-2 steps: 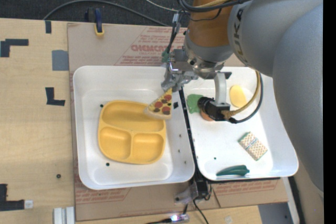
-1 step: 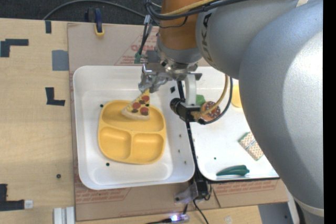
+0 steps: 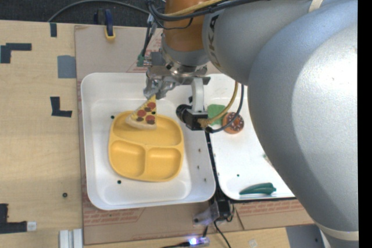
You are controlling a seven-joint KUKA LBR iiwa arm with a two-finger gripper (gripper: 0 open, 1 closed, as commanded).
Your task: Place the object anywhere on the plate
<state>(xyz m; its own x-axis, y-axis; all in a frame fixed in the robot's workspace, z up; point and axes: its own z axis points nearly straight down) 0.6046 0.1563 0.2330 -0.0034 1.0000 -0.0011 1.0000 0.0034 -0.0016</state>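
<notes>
The gripper hangs over the left bin, just above the far rim of the yellow plate; the pizza slice sits directly below the fingers, its narrow tip up between them, so they look closed on it; long axis runs approx. from the fingers down-left, wide end already over the plate's upper compartment.

A green toy lies near the right bin's front edge. A round brown piece sits just beside a light-green piece.
</notes>
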